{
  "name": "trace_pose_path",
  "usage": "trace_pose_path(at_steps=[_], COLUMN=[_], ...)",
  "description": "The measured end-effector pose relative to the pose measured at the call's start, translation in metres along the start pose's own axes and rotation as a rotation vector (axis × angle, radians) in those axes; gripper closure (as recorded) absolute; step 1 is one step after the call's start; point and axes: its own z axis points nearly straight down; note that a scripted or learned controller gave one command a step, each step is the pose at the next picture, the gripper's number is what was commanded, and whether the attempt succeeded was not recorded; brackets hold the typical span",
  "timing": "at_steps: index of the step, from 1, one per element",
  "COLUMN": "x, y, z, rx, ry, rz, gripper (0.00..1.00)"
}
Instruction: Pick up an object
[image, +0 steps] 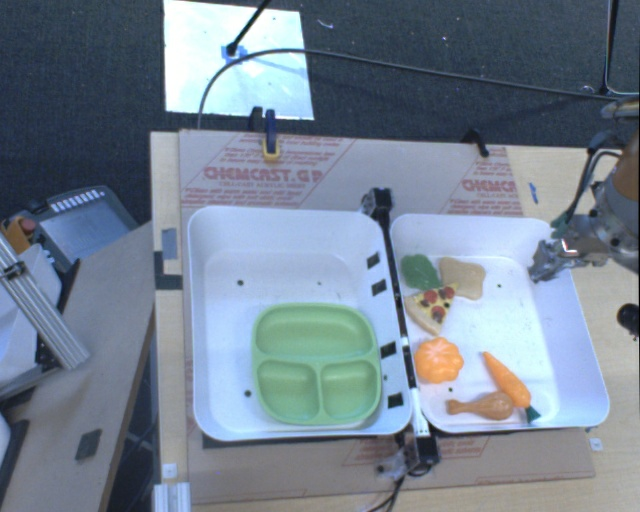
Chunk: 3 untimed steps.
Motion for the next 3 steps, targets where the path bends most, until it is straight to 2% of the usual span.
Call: trace_pose_path(at_steps=[1, 2, 3], x=[0.046, 0.101, 0.154], y=[0.021, 0.04, 0.056], z=[0.012, 0.007, 0.023], rx=[0.005, 0.004, 0.005], ry=[0.003, 0.004, 0.003], rz=[-0.004, -0.005, -0.005], gripper=[1.0, 1.0, 1.0])
